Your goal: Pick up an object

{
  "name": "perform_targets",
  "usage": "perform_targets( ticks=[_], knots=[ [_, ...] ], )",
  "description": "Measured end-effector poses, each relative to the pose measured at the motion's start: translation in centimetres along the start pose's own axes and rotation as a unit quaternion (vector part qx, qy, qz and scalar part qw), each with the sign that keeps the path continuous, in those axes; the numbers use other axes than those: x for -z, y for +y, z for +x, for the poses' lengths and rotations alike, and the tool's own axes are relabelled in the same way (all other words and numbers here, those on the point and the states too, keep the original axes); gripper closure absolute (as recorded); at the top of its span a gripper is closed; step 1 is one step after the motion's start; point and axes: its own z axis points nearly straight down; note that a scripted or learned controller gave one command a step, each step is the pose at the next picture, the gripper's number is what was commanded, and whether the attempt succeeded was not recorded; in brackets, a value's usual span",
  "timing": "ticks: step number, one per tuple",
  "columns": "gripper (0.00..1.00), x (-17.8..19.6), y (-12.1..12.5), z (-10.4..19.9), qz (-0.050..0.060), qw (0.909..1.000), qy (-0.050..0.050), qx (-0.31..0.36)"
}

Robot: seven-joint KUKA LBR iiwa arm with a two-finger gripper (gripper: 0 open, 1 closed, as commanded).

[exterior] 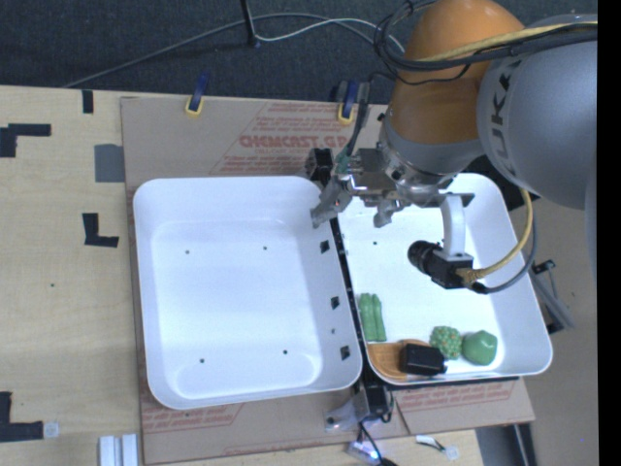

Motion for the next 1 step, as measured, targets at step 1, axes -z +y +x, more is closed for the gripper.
perform_targets(
  ticks=[1],
  knots=[
    [0.0,6.15,-5.58,-9.21,-0.003,1.0,-0.001,-0.007]
  ],
)
